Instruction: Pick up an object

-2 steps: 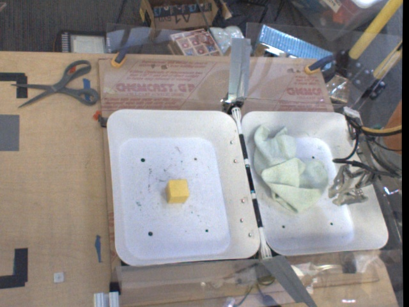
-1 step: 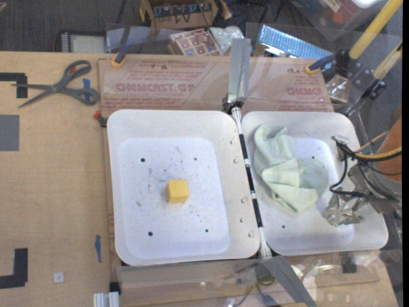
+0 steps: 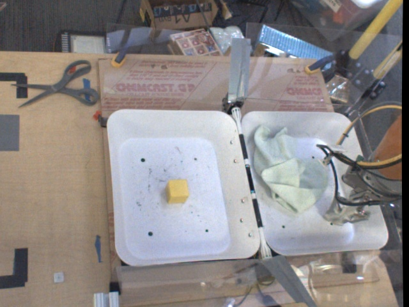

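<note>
A small yellow cube (image 3: pixel 178 191) sits near the middle of the left white bin (image 3: pixel 128 133). A crumpled pale green cloth (image 3: pixel 284 169) lies in the left half of the right bin (image 3: pixel 370 235). My gripper (image 3: pixel 342 215) hangs low over the right bin's near right part, just right of the cloth's lower edge. Cables loop around the wrist, and part of the orange band (image 3: pixel 391 147) shows at the right edge. Nothing is visibly held in the gripper.
Scissors (image 3: pixel 61 87) lie on the wooden bench at the far left. A clear plastic sheet with red print (image 3: pixel 160 85) lies behind the bins, held by clamps. A metal divider bar (image 3: pixel 238 75) stands between the bins at the back. Clutter fills the area behind.
</note>
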Robot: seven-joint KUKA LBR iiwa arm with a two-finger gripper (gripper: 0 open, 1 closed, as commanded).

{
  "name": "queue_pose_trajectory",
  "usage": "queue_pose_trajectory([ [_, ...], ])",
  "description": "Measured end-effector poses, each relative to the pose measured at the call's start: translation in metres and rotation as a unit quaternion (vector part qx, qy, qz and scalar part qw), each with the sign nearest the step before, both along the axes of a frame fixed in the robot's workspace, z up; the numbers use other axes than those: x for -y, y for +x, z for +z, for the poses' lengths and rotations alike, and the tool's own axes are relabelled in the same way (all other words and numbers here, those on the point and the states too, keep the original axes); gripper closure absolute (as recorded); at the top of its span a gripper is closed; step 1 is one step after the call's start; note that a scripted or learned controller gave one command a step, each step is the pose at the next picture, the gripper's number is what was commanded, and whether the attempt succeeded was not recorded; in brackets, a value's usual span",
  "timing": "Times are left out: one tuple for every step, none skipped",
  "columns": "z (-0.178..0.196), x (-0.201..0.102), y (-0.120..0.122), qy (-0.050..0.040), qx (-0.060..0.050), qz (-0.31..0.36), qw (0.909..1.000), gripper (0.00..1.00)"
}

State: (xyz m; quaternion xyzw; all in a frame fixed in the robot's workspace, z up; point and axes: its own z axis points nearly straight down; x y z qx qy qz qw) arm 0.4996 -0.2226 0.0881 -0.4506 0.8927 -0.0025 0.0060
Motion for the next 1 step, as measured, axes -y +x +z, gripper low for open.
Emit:
queue_pose_trajectory([
  [0.0241, 0.0006, -0.0195, 0.0005, -0.005, -0.015, 0.9999, 1.00],
])
